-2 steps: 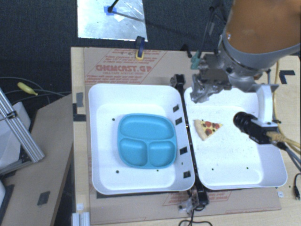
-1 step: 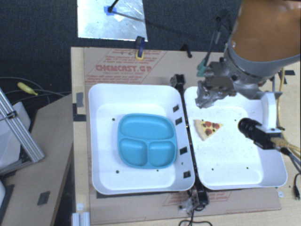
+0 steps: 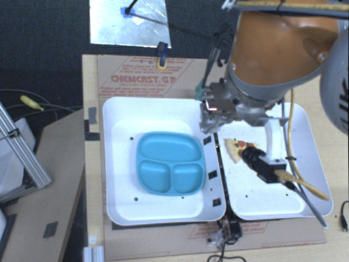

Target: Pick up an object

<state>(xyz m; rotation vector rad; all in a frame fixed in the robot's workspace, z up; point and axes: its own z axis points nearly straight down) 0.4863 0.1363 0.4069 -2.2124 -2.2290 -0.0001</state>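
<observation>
At the near edge, brown cardboard (image 3: 272,229) covered the surface under two shallow white bins of smooth plastic with rounded corners. The left bin (image 3: 117,146) held a light blue plate (image 3: 169,162), a glossy rounded rectangle divided into three compartments, lying flat with its long axis running left to right.

The right bin (image 3: 256,201) held a small pizza slice (image 3: 233,150), a pale wedge with red and yellow topping at its far end. It lay flat in the bin's far left part, close to the wall shared by the bins. Its long axis ran roughly near to far, leaning slightly; which end was the tip could not be told.

Just beyond the slice, the metal claw (image 3: 210,121) hung over the shared wall, apart from the slice. Whether it was open or closed could not be told, and nothing could be seen in it. Above it bulged the arm (image 3: 272,48), orange and glossy.

Farthest off, a shiny foil sheet (image 3: 131,15) lay on dark carpet.
</observation>
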